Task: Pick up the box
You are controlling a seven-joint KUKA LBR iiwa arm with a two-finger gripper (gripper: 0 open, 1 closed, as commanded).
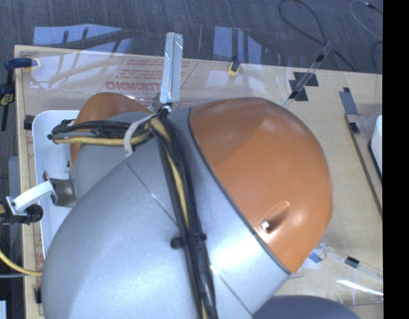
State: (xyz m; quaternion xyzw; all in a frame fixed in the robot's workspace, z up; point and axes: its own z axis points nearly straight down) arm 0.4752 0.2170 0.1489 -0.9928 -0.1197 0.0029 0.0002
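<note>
The grey and orange arm stretches across the middle of the camera view and covers most of both bins. A thin strip of the left bin's white rim shows at the left edge. A bundle of black and yellow cables runs along the arm toward the left. The box and whatever lies in the bins are hidden behind the arm.
The wooden bench top shows at the right and back. A clear plastic sheet with red lettering lies along the back edge. A metal bracket with a white tie sticks out at the left. Dark carpet lies beyond the bench.
</note>
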